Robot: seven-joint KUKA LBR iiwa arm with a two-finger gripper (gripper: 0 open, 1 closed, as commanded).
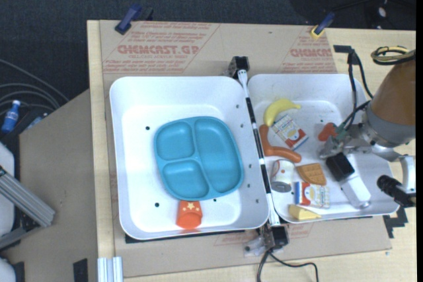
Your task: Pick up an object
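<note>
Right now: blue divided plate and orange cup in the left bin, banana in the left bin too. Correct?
Not quite. The camera view shows the banana in the right bin, near its back edge. The blue divided plate and orange cup are in the left bin.

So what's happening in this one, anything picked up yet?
The grey arm reaches in from the right, and its gripper is low over the right bin, among a pile of toy food: a banana, a sausage, a cracker and a small carton. Nothing is visibly between its fingers. The left bin holds a blue divided plate and an orange cup, both apart from the arm.
</note>
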